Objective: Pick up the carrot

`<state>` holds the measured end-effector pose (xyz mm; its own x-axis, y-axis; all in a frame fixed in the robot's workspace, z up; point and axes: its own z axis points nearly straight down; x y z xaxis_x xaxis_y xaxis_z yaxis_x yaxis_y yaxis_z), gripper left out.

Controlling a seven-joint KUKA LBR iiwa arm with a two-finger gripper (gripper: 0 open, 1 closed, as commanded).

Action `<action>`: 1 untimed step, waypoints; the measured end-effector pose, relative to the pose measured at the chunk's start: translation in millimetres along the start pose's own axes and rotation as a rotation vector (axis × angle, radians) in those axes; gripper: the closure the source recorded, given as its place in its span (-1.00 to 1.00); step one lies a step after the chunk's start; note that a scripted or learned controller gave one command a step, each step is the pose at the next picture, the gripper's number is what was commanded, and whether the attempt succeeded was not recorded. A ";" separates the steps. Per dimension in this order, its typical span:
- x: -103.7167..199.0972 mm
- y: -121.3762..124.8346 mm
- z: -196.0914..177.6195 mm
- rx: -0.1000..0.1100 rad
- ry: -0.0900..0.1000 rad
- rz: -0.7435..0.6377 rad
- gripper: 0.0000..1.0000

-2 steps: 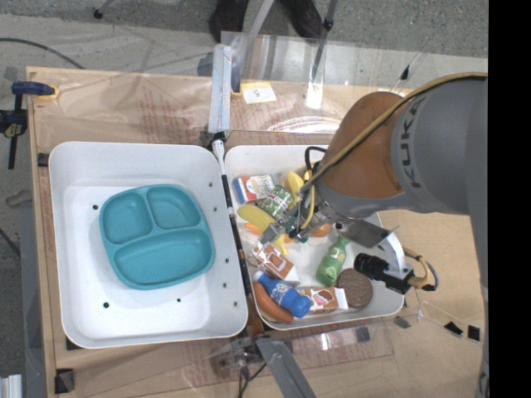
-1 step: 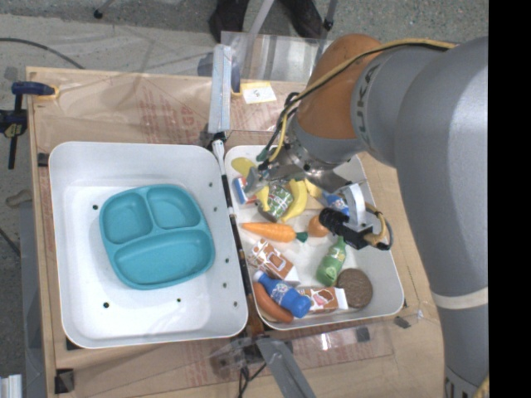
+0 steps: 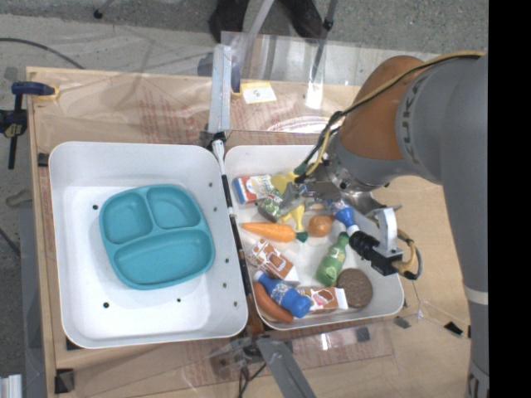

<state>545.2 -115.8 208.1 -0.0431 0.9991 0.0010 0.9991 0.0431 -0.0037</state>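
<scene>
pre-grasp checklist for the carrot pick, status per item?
1. Carrot in view, lying in the right bin near its left wall: ok.
2. Carrot top unobstructed: ok, nothing lies on it.
3. Side clearance: not ok, a yellow toy and a small carton crowd it.
4. Gripper above the carrot: not ok, it sits up and right of it, among the clutter.
5. Finger state: cannot tell.
6. Blue divided plate in the left bin, out of the path: ok.

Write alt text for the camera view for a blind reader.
A grey arm's pincer hangs over the right bin, crowded with toy food, above a carrot lying free on the floor. The left bin holds a teal plate.
</scene>
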 end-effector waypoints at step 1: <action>18.4 -92.9 -3.5 0.000 0.002 -0.553 1.00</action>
<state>451.6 -101.4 211.9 -0.5614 0.8276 0.0046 0.8276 0.5614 -0.0023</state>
